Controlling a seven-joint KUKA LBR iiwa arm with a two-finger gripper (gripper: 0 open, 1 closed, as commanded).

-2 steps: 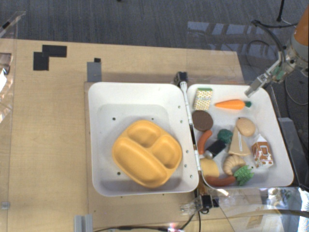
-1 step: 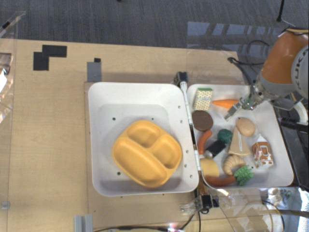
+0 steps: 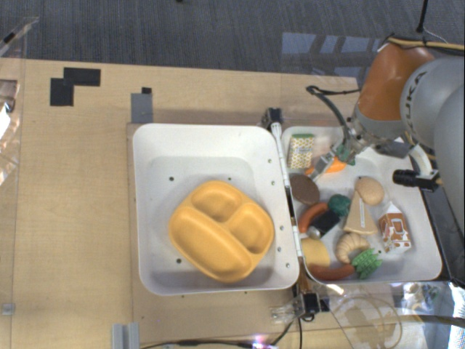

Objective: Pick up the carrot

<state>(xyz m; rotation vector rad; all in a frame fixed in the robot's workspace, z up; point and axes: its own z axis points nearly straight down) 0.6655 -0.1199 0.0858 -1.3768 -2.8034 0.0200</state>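
The carrot is a small orange piece lying at the back of the right bin, between a pale yellow packet and a beige egg-shaped item. My gripper hangs from the grey and orange arm and is right at the carrot's upper right end, touching or nearly touching it. The carrot looks to be resting on the bin floor. The gripper's tip hides part of the carrot.
Around the carrot, the right bin is crowded: a brown oval, red sausage, dark green item, beige cone, carton, croissant, broccoli and yellow fruit. A yellow divided plate lies in the left bin.
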